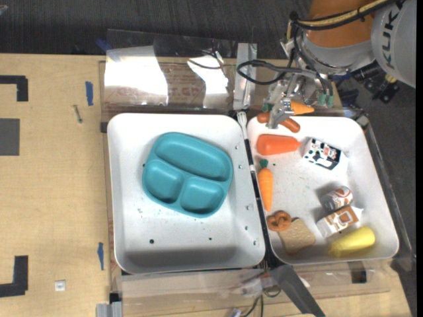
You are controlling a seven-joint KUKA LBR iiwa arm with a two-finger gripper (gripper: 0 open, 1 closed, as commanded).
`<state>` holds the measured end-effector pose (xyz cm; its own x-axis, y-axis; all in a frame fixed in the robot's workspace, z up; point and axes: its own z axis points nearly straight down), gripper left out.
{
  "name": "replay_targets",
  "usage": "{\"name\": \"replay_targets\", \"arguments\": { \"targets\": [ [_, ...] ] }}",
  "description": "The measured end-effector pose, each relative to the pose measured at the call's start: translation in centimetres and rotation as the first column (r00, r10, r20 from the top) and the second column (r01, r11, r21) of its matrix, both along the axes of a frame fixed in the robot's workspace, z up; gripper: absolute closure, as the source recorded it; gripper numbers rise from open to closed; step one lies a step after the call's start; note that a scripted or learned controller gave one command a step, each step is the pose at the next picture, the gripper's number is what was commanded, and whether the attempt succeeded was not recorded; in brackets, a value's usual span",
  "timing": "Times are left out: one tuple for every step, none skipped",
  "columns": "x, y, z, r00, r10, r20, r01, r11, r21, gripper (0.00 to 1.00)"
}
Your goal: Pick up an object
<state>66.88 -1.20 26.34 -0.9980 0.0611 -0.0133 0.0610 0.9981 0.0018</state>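
My gripper [285,115] hangs over the far left corner of the right bin [380,197]. Its fingers are shut across a small orange toy carrot [301,108]; the carrot's ends stick out on both sides, lifted above the bin floor. Just below it an orange-red toy piece [276,144] lies on the bin floor. A second carrot [266,185] with a green top lies along the bin's left wall.
The right bin also holds a black-and-white box [322,154], a small orange-white ball [340,195], a little carton [339,220], a yellow fruit [352,241], a pretzel [278,221] and a toast slice [299,237]. A teal divided plate [188,174] lies in the left bin [125,230].
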Motion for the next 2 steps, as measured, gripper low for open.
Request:
{"name": "replay_targets", "arguments": {
  "targets": [
    [-5.5,-1.8,-2.4,0.998,0.055,-0.010,-0.055,0.998,-0.001,1.00],
    [-15.0,-3.8,-2.7,1.000,0.005,-0.009,-0.005,1.000,-0.001,1.00]
  ]
}}
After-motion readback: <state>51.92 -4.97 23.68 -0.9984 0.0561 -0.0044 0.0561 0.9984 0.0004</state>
